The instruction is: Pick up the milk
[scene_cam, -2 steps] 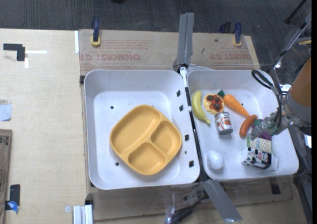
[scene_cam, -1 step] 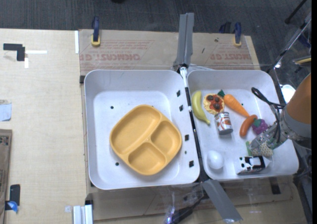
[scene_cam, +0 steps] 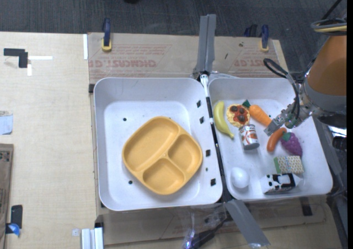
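Wooden bench (scene_cam: 44,132) with two white bins (scene_cam: 110,99)

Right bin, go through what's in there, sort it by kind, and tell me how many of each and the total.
In the right bin:
Fruit and vegetables: 4 (banana, two carrots, grapes)
Pizza slice: 1
Can: 1
Egg: 1
Milk carton: 1
Patterned block: 1
Total: 9

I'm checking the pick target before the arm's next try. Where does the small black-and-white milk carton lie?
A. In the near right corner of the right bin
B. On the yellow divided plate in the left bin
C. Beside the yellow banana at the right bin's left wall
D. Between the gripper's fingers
A: the small black-and-white milk carton lies on the floor of the right bin, at its near right corner, just below the pale checkered block and apart from the gripper.
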